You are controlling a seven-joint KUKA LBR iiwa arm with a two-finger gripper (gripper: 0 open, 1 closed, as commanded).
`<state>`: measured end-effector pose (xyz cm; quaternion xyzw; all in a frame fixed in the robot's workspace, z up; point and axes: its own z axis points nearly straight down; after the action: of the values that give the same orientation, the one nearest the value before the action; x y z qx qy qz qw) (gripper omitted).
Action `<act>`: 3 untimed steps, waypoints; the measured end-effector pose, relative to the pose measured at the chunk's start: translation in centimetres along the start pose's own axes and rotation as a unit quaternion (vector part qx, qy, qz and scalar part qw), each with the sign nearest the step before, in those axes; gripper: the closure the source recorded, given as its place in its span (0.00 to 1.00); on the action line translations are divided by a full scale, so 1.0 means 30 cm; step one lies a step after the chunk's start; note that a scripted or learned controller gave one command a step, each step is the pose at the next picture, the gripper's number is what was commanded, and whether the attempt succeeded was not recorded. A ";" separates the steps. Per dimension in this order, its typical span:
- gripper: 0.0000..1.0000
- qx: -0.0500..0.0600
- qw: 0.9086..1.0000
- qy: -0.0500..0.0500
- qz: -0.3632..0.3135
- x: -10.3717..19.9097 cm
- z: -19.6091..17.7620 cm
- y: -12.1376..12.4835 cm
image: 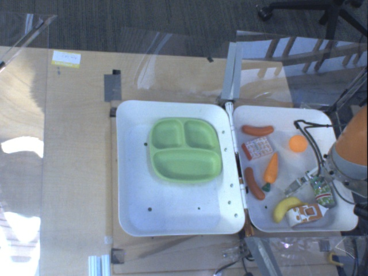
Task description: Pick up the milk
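- At the right bin's (339, 226) near edge, the milk (305, 214) is lying on its side, its end touching a banana (286, 207).
- Just beyond it, the gripper (307, 180) is hanging low beside a green carton (323, 192); whether its fingers are open or closed, I cannot tell.
- Nearby, a carrot (271, 169), two sausages (255, 183) and an orange ball (298, 144) are lying.
- Across in the left bin (172, 211), a green divided plate (185, 149) is sitting.

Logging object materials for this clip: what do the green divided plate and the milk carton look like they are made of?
The green divided plate looks like moulded plastic, matte, one even colour with soft rounded ridges. The milk carton looks like printed card or a plastic toy copy; its white and orange print shows, but the view is too coarse to say which.
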<state>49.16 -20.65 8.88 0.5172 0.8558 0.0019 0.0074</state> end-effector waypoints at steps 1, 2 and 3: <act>0.00 0.000 1.000 0.000 0.000 0.000 0.000 0.000; 0.00 0.001 0.990 0.001 -0.140 -0.038 -0.378 0.071; 0.00 0.002 0.984 0.003 -0.178 0.006 -0.192 -0.002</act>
<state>48.92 -20.49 14.65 0.3565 0.9343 0.0006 0.0039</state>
